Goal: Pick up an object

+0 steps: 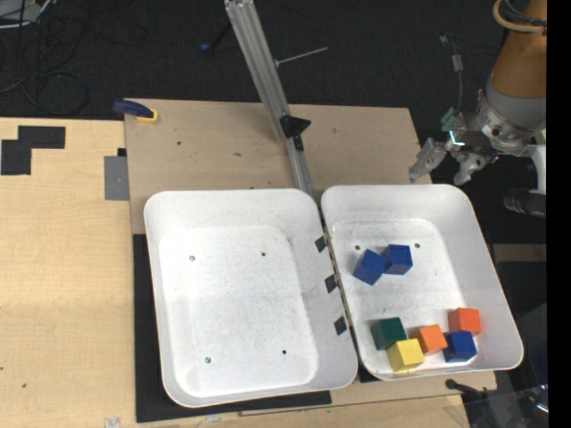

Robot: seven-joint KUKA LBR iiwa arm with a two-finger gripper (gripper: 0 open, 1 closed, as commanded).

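six small cubes lie in the right bin [482, 239]. nearest, along its front edge, sit a yellow cube [406, 354], a dark green cube [387, 332], an orange cube [432, 338], a blue cube [460, 345] and a red-orange cube [465, 320]. farther back, mid-bin, two blue cubes [382, 263] touch. the left bin [178, 212] lies beside it on the counter [53, 266]. beyond the right bin's far corner hang the jaws [443, 162], spread apart, holding nothing.

metal rail [264, 83] leaning over bench [62, 239], blue clamp [134, 109]
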